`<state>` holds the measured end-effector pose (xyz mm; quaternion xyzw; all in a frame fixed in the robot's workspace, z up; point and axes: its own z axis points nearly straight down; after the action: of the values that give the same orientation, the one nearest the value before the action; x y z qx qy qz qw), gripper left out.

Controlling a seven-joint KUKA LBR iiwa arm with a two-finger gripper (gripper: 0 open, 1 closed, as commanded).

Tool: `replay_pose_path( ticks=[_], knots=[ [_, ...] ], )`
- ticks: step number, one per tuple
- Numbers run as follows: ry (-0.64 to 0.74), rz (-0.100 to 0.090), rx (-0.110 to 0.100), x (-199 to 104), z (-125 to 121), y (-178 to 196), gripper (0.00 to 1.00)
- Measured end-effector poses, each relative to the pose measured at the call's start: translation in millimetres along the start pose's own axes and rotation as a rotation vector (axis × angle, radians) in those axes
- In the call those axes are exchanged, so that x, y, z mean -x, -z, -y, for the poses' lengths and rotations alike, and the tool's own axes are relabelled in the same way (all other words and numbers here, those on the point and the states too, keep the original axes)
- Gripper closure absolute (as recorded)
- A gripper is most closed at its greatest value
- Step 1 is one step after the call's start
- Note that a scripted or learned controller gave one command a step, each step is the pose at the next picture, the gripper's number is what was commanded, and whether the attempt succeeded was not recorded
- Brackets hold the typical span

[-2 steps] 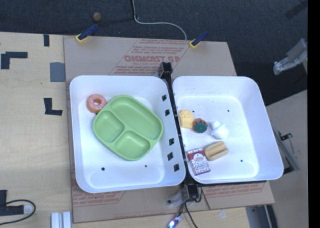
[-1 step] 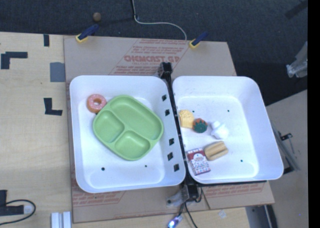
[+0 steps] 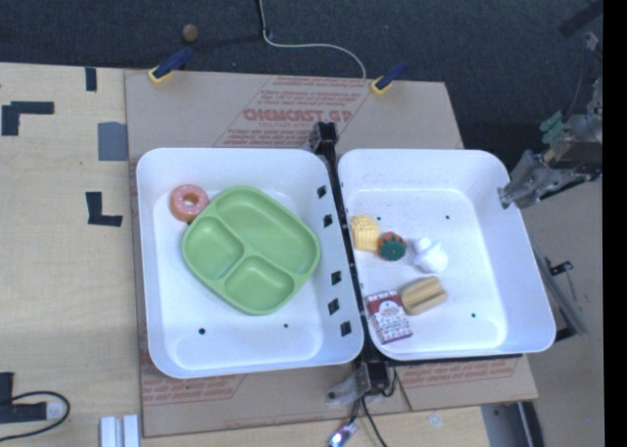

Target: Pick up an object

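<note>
I had the gripper (image 3: 514,190) parked at the right bin's (image 3: 490,337) rim, clear of the toys; its state I couldn't tell. My likeliest target, the bread (image 3: 423,294), lay beside the carton (image 3: 389,317), away from the walls.

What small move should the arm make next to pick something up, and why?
Probably swing the gripper left and inward over the right bin. It sits at that bin's right rim, apart from the red box and tan block.
</note>
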<state>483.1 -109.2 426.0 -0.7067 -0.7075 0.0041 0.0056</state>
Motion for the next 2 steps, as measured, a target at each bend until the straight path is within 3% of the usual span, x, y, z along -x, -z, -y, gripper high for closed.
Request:
replay_pose_path(
  ticks=[1,2],
  knots=[
    [0.001,-0.001,-0.002,-31,-1,-121,1.00],
    [0.001,0.003,0.011,-29,-2,-104,1.00]
  ],
)
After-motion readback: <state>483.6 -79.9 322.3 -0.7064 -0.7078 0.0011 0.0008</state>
